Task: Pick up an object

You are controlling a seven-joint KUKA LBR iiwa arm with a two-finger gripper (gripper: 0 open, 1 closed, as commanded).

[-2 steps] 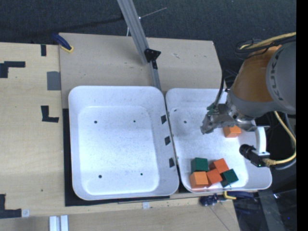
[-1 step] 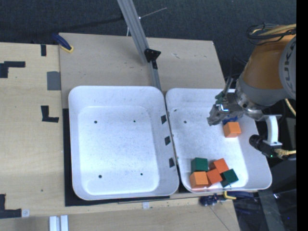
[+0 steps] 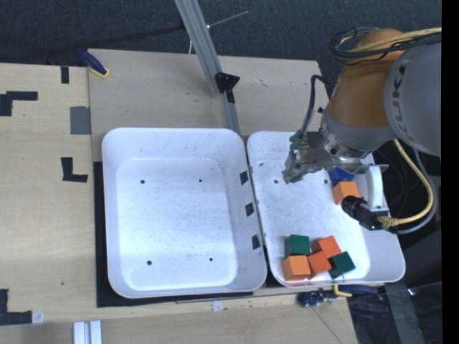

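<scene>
Camera view: the claw (image 3: 292, 170) is seen low over the right bin (image 3: 276, 224), near its far end — whether its fingers are wide or closed cannot be told. Green and orange blocks (image 3: 315, 256) are clustered at that bin's near end; one orange block (image 3: 347, 191) is tucked beside the arm.

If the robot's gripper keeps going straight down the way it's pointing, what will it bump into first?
Probably just the bare white floor of the right bin. The gripper points down over its upper part, and the blocks sit nearer the bottom corner, off its path. Depth is hard to judge from one view.
</scene>
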